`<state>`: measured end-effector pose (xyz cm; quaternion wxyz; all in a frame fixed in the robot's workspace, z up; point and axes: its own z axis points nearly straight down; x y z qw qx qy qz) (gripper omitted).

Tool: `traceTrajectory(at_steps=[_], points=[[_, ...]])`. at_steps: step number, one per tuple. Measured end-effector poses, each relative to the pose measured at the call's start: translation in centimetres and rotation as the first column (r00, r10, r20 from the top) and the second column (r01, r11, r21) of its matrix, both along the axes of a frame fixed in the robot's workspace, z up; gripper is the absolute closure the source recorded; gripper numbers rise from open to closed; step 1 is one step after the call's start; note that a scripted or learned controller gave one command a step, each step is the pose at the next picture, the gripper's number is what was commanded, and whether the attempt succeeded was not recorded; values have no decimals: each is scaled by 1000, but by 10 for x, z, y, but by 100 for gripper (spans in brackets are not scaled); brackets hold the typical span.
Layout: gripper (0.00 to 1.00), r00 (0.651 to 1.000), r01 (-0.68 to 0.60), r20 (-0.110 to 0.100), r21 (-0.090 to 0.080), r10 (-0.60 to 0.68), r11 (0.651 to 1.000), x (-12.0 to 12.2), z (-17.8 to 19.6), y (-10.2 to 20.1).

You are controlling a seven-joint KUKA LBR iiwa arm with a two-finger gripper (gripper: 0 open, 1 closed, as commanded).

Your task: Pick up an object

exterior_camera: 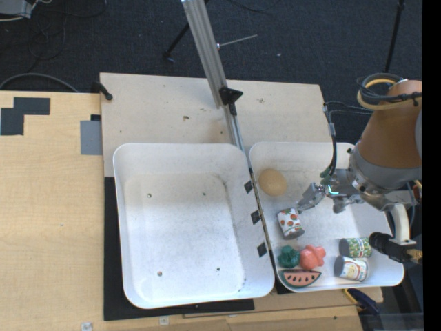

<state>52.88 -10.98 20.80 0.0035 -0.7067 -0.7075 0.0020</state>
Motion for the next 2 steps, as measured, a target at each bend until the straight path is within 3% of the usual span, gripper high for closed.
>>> traceTrajectory(at_steps=[1,2], points=[[0,1000,5,5,-1,-5,1000,1,2,-2],[0,1000,3,-2,0,-3,1000,5,-57,6]])
